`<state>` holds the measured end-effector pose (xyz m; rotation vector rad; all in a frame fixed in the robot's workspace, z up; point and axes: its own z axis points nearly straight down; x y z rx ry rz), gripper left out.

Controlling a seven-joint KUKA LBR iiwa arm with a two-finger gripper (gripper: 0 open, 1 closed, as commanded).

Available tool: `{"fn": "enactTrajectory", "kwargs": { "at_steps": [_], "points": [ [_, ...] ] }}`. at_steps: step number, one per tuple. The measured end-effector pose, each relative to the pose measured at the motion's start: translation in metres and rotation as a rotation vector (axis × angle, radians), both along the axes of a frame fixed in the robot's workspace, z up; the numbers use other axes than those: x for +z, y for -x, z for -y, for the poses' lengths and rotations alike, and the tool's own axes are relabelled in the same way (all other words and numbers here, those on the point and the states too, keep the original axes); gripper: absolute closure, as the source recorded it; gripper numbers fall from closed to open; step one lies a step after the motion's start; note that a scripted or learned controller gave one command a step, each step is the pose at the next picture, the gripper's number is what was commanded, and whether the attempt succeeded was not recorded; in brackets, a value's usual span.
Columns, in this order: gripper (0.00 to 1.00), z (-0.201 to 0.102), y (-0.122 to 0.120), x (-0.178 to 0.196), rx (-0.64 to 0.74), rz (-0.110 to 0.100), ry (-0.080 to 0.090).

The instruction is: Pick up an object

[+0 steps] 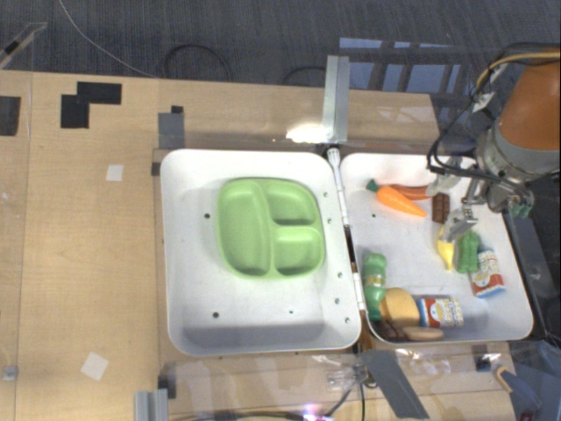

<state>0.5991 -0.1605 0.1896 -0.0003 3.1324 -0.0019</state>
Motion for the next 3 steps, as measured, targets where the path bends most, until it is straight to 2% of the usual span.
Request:
{"fn": "enactTrajectory", "kwargs": {
  "at_steps": [1,2,3],
  "points": [
    [0.0,-0.032,-0.047,-0.099,0.034,0.009,0.001],
    [0.0,-0.028,-0.018,-0.101,0.081,0.003,0.001],
    [0.0,-0.037,0.029,-0.1,0.027,0.005,0.0]
  ]
}}
